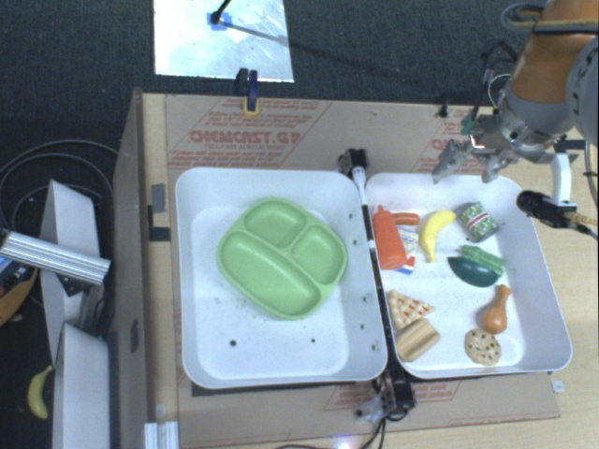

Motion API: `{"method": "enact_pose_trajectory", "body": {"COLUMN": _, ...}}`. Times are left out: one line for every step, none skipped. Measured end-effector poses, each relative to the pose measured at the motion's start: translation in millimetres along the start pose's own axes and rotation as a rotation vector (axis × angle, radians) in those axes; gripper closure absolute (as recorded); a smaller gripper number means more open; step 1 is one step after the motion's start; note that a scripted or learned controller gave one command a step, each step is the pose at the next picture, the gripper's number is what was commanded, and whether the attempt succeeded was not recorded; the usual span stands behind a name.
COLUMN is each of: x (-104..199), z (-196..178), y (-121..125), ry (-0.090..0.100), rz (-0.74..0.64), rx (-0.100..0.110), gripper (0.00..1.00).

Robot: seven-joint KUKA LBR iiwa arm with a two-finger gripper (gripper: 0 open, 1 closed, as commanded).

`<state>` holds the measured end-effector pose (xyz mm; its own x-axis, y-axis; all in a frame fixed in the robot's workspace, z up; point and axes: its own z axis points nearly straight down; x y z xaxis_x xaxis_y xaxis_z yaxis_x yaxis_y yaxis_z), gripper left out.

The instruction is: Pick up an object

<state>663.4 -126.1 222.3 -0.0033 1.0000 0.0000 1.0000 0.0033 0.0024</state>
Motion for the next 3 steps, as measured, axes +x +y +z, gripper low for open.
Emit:
{"method": "enact_pose_trajectory", "body": {"x": 24.3, "z": 112.2, "y": -27.9, "ry": -0.002, "rz": 0.003, "rx": -0.002, "gripper": 0.0}}
{"method": "enact_pose_trajectory", "body": {"x": 25.9, "z": 102.7, "y": -27.5, "ry": -0.001, "rz": 0.0, "rx": -0.003, "gripper": 1.0}}
{"method": "enact_pose_trajectory", "body": {"x": 26.0, "z": 103.0, "y": -27.5, "ry": -0.001, "rz": 0.0, "rx": -0.003, "gripper": 0.0}}
